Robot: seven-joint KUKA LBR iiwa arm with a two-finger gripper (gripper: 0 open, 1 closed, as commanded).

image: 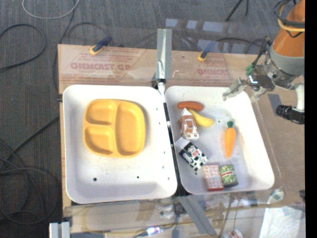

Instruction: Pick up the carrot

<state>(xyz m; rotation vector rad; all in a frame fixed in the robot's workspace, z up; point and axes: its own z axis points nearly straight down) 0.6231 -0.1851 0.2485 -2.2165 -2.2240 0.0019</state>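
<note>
While the gripper (237, 88) is hovering with its fingers spread and holding nothing, the carrot (230, 139) is lying well below it.

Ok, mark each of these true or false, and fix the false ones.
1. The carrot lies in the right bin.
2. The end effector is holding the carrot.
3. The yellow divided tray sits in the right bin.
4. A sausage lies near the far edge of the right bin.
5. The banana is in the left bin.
1. True. The carrot lies in the right bin, leaves pointing to the far side.
2. False. The end effector is at the bin's far right corner, apart from the carrot.
3. False. The yellow divided tray sits in the left bin.
4. True. The sausage lies there.
5. False. The banana is in the right bin, just below the sausage.
</note>
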